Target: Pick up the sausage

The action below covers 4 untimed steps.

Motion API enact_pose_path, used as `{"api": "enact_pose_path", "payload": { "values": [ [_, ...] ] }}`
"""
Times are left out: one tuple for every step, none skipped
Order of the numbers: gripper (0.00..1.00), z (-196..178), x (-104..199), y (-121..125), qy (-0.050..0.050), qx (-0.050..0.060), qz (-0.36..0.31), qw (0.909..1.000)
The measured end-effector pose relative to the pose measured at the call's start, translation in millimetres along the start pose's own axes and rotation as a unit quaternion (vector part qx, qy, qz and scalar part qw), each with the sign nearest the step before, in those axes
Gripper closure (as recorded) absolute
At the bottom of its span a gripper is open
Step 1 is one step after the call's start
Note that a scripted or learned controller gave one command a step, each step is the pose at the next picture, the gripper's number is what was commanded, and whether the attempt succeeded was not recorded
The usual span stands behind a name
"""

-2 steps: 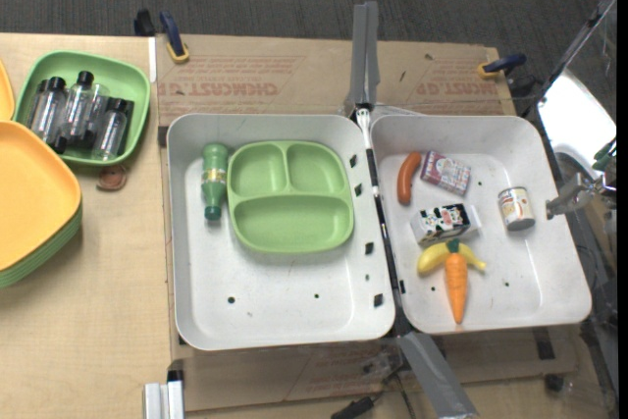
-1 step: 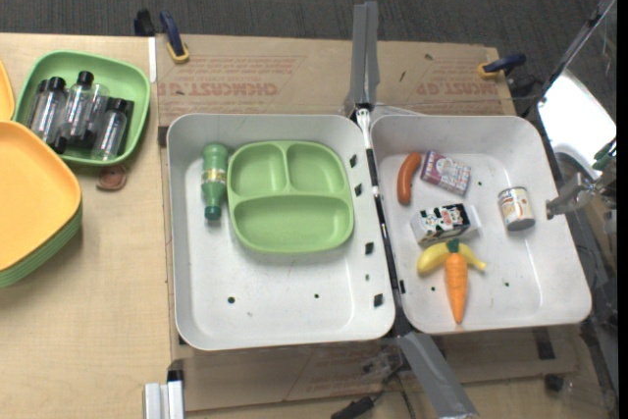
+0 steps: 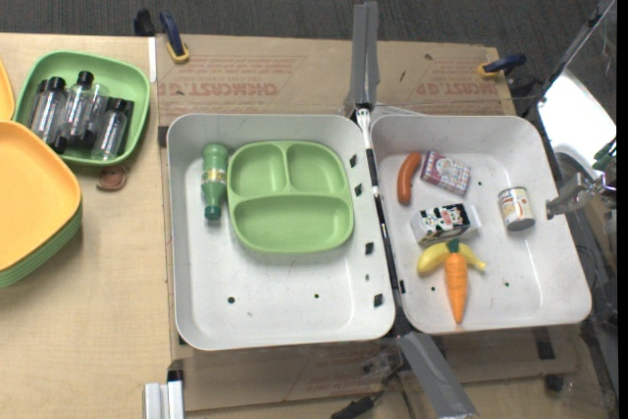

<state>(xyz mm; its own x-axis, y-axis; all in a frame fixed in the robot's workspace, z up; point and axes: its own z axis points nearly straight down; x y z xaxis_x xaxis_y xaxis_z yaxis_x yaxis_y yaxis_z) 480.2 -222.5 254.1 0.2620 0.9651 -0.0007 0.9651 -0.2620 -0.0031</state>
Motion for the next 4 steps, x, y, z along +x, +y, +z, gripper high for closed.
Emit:
{"api": "enact_pose_path", "payload": {
  "values": [
    [0.0,0,0,0,0.0,0.0,0.0,1.0],
    [0.0,0,0,0,0.0,0.0,0.0,1.0],
    [0.0,0,0,0,0.0,0.0,0.0,1.0],
    [0.0,-56,59,-18,-0.001,-0.001,0.013,0.9999]
  ]
}}
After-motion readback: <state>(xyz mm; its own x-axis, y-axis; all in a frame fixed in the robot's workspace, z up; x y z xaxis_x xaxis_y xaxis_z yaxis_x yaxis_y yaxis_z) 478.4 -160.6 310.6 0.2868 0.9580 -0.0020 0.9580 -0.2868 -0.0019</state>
